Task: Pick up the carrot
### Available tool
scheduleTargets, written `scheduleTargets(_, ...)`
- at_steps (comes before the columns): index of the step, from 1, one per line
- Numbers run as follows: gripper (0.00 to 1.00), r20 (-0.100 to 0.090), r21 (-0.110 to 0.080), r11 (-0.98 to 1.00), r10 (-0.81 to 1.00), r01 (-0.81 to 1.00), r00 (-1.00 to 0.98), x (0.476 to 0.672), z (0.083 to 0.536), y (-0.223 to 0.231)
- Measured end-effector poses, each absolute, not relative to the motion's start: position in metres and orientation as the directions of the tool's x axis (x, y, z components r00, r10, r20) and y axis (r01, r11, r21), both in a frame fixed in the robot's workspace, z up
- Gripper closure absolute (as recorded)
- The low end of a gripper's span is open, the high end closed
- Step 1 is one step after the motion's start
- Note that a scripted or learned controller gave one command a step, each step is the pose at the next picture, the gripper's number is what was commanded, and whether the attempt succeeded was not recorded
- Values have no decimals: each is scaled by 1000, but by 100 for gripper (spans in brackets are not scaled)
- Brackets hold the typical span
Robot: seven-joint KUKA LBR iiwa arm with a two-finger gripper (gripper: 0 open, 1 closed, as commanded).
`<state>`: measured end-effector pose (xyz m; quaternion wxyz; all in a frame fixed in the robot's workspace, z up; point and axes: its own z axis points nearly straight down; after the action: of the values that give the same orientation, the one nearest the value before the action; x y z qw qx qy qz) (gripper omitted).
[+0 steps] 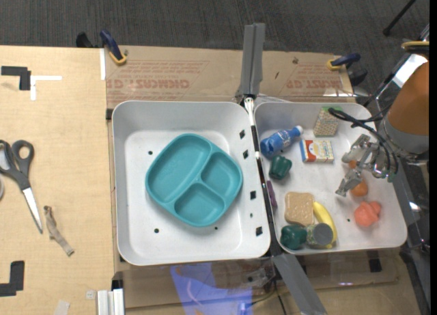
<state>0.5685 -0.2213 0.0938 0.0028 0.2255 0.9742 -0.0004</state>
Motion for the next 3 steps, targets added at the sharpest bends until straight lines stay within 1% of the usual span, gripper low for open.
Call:
scheduleTargets(1,100,-11,0,900,435,435,-900,570,105,-220)
scheduleTargets(2,100,-4,-1,985,171,171,-985,533,220,-222)
scheduleTargets(3,100,-1,1,887,462,462,-887,479,133,-221)
